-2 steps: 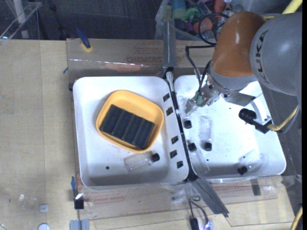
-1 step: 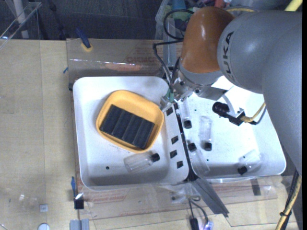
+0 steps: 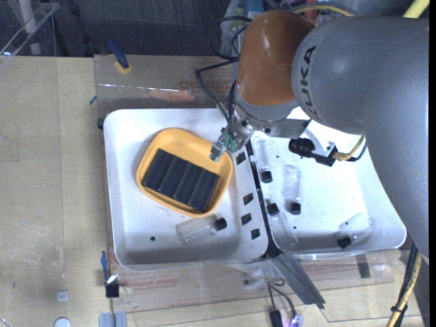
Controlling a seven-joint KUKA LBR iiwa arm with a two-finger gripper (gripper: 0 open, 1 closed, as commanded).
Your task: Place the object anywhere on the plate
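Two white bins (image 3: 136,240) side by side, one yellow plate (image 3: 153,157), one dark ridged block (image 3: 182,178) on it, one clear bottle (image 3: 197,231), one arm (image 3: 354,67)

Light is even and fairly bright across the two shallow white plastic bins (image 3: 122,182), which verge on washed out near the centre. A glare patch sits at the upper right of the frame on the big grey rounded arm housing (image 3: 368,67) — soft-edged and out of focus. The pale wooden counter (image 3: 48,182) at left looks flat, with faint shadows. The picture is slightly grainy overall.
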